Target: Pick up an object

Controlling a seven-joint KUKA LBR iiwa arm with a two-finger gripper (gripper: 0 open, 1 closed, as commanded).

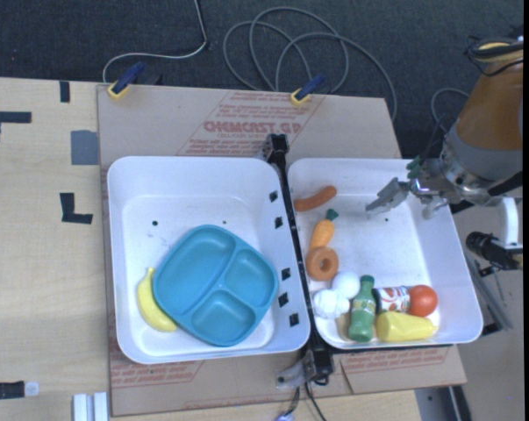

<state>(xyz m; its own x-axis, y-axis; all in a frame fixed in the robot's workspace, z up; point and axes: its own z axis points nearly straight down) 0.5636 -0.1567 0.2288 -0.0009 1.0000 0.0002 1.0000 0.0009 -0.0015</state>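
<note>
White plastic bins are seen side by side on the tabletop (36, 235). The hand (403, 195) is held over the right bin (439, 261), near its far edge. Its fingers (380, 202) are spread apart, and nothing is pinched between them. A sausage (315, 199) and a carrot (323, 231) are found just to the left of the hand. A donut (322, 263), a green bottle (362, 309) and a tomato (423, 301) are found below it. Far to the left, a blue plate (215, 283) and a banana (152, 303) are kept in the left bin (124, 182).
</note>
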